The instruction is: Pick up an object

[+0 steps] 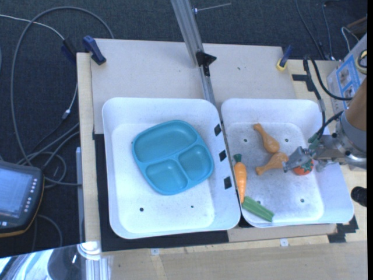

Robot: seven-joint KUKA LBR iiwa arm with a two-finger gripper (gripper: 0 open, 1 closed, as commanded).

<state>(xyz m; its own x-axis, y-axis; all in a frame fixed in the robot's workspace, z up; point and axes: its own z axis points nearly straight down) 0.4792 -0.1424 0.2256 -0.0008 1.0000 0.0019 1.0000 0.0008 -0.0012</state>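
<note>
My gripper (301, 160) is low in the right bin (337, 198), near its right side, directly over a small red and green fruit-like toy (302, 170). The toy peeks out just below the gripper body. One tan toy drumstick (271, 163) lies right beside the gripper's left side. A second drumstick (266, 137) lies a little farther back. Along the bin's left wall there is an orange carrot (240, 179), and a green vegetable piece (257, 209) sits at the front left corner.
The left bin (116, 116) holds a blue three-compartment plate (172, 156). A metal pole (192, 34) slants in from the top to between the bins. Cables and arm hardware (349, 98) crowd the right edge. Blue clamps (93, 48) hold the bench's back corners.
</note>
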